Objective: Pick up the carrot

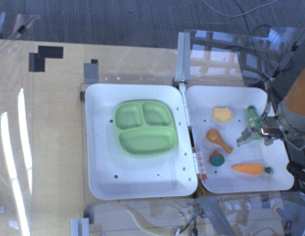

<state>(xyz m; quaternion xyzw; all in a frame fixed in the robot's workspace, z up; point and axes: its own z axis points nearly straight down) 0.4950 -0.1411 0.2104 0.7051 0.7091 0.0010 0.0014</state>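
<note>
The carrot [248, 169], orange with a small green top at its right end, lies flat near the front of the right bin [278, 181]. My gripper [244, 135] hangs over the right part of that bin, behind the carrot and a little to its left. It stands open with nothing between its fingers. A clear gap separates it from the carrot.
Sharing the right bin are a yellow piece [222, 114], a brown drumstick [219, 139], a small red and green item [217, 158] and a green item [252, 114] beside the wrist. The left bin [101, 176] holds a green divided plate [145, 128].
</note>
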